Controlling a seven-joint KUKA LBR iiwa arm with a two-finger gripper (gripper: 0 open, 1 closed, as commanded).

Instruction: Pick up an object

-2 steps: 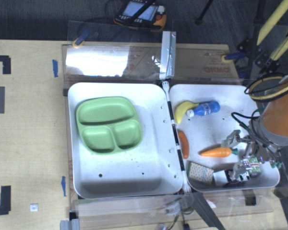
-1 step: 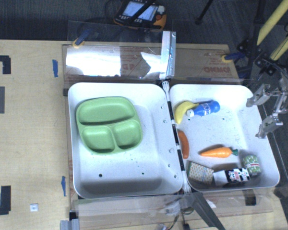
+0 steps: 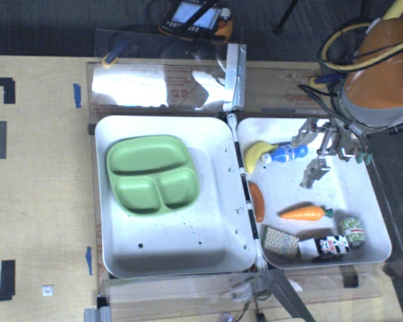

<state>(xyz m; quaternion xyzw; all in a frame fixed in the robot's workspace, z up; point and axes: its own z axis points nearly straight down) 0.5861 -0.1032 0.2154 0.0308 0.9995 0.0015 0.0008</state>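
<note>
Risk is judged to lie mostly in the crowding of the right bin (image 3: 379, 210), where the hand (image 3: 316, 154) is seen over the upper part, above bare floor and just right of the blue item (image 3: 287, 154). Nothing is seen between the fingers; whether they are spread or closed cannot be told, since the metal parts are blurred against the white floor.

The blue item lies touching a yellow piece (image 3: 256, 155); a descent made slightly off could be expected to push both toward the wall shared with the left bin (image 3: 107, 200), or to catch two things at once. A carrot (image 3: 302, 212) lies alone in the middle and is judged the easiest target. Along the lower wall a patterned pouch (image 3: 281, 241), a small bottle (image 3: 330, 246) and a green can (image 3: 352, 229) are packed close together, so a finger could be blocked there. An orange-red piece (image 3: 256, 200) lies against the dividing wall and leaves little room on that side.

Open floor is found between hand and carrot. A green tray (image 3: 153, 173) is held in the left bin, well apart.
</note>
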